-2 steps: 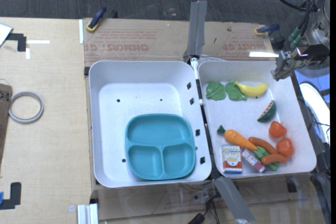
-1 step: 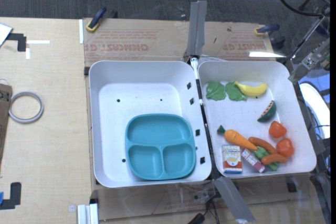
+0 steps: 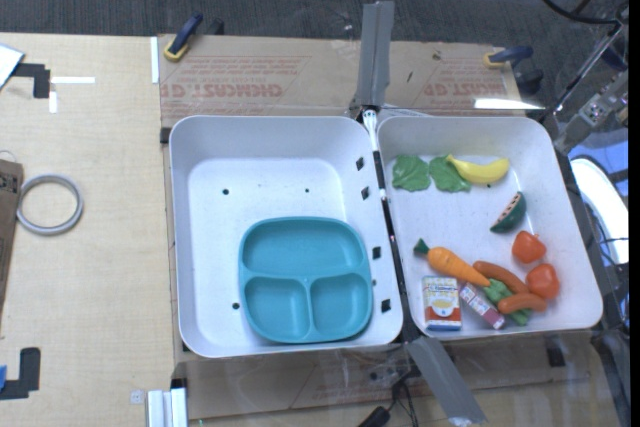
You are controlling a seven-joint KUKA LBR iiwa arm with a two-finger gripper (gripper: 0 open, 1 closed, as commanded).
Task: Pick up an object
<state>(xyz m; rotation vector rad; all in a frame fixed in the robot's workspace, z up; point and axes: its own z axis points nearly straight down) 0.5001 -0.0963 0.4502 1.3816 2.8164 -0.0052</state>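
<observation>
Camera view. Two white bins side by side, presumably one as source and one as destination. Left bin (image 3: 200,155): one teal plate (image 3: 305,280) with three compartments, lying flat toward the near side, nothing on it.

Right bin (image 3: 560,175): all the toy food, hence the place to look for the task's object. Along the far wall, two green leaves (image 3: 428,173) touching each other, and one banana (image 3: 478,169) just right of them. Alone mid-bin, well apart from the rest and so likely the easiest pick: one watermelon wedge (image 3: 508,213). Crowded in the near right corner, harder to grasp singly: two red-orange tomatoes (image 3: 528,246), one carrot (image 3: 455,265), what look like two sausages (image 3: 500,275), one small carton (image 3: 441,303), plus one small packet beside it, too small to identify.

On the bench at far left: one tape roll (image 3: 48,203).

Claw: cannot tell how far open, nor whether anything held.
</observation>
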